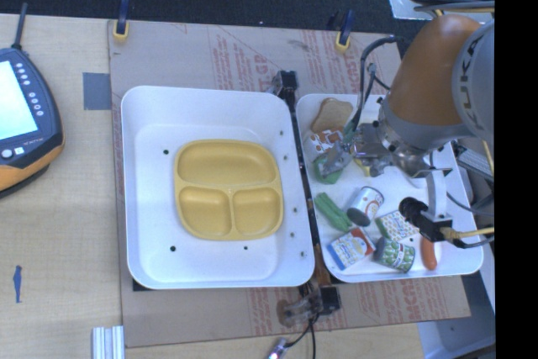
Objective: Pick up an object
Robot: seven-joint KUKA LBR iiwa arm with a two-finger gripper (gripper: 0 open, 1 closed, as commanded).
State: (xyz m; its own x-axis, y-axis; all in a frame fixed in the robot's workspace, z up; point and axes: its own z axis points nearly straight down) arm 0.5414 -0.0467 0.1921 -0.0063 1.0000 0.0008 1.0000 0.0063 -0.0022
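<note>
Clutter fills the right bin (471,265); tool (336,157) low among it.
Tool's grip state I cannot tell. Best aim squarely over one item, like the green piece (329,172) just beside it, before lifting.

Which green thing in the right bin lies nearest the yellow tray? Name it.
The long green vegetable, lying slantwise at the right bin's left side. The other green-labelled packs sit further right, away from the yellow tray.
</note>
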